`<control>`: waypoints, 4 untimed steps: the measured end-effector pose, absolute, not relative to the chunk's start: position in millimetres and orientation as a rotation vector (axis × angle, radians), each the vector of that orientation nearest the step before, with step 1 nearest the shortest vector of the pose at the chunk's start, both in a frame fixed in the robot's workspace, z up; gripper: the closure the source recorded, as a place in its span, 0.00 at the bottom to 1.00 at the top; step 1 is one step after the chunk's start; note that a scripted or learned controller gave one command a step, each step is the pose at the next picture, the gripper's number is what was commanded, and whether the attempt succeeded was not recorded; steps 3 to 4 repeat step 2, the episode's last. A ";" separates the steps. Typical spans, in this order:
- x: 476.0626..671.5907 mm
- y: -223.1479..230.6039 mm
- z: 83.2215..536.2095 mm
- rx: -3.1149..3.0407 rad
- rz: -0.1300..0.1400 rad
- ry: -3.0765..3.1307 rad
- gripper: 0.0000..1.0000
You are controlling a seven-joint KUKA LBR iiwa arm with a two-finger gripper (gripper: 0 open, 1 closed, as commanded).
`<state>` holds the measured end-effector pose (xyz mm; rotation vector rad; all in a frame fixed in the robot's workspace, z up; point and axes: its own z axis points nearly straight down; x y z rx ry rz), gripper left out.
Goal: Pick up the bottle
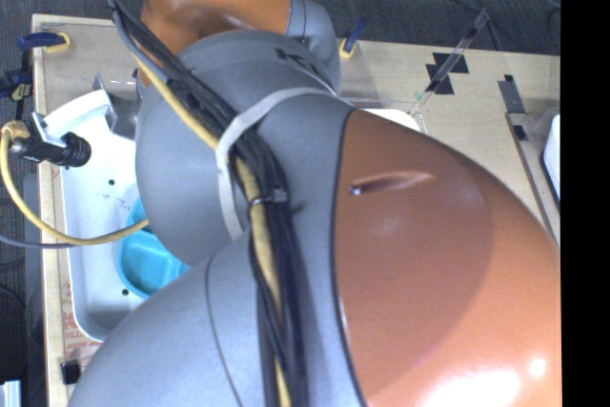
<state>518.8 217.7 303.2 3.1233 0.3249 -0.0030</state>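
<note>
The grey and orange arm (315, 205) fills most of the camera view and covers the greater part of both bins. The left white bin (91, 195) shows at the left, with a blue object (148, 262) lying in it, half hidden under the arm. I cannot tell whether that blue object is the bottle. The arm's body hides the gripper.
A black and yellow cable (38, 195) loops over the left bin's edge from a black fitting (52, 151). A sliver of the right bin's rim (400, 117) shows past the arm. The wooden bench (457, 100) carries black tape marks at the back right.
</note>
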 end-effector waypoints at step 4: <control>478.7 201.0 161.6 3.126 -0.028 0.345 1.00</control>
